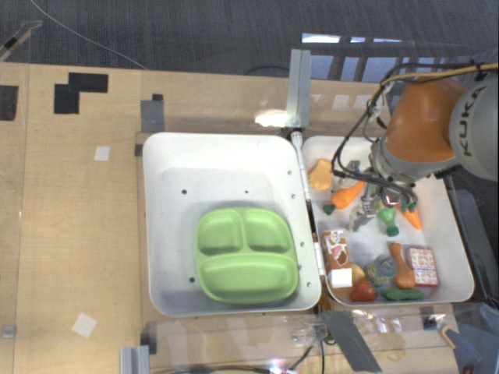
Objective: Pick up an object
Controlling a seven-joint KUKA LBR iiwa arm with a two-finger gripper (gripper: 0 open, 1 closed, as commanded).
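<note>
Nearest the camera, a red tomato-like piece (362, 291) and a green bean-shaped piece (404, 294) are lying along the front wall of the right bin (461, 287). Just behind them: a small white block (341, 277), a grey round lid-like thing (383, 269), a brown piece (400, 261), a pink patterned box (422, 266) toward the right wall, and a small printed carton (336, 247) near the left wall.

Left bin (168, 178) is carrying a green divided plate (246, 255), sitting toward its front right corner, close to the wall shared with the right bin.

Arm (425, 119) is reaching in over the back half of the right bin. Tool (367, 211) is hanging low among the toys there; whether it is wide or narrow, cannot tell, as the metal parts are blurring together. Nothing is visibly sitting in it. Around it: an orange carrot (345, 195) just to its left, a yellow-orange chunk (320, 175) near the back left corner, a green piece (388, 220) just to its right, and a second small carrot (412, 217) beyond that.

Judgement: the step in hand is lining up and closing on one toy, most likely the carrot or the green piece. To do it well, the tool should be centring on a single item, straddling its narrow width, and descending fully to the bin floor before closing. Crowded neighbours are the risk: a glancing touch could be pushing the target aside, or two pieces could be getting pinched loosely together. Lifting straight up is looking safest.
</note>
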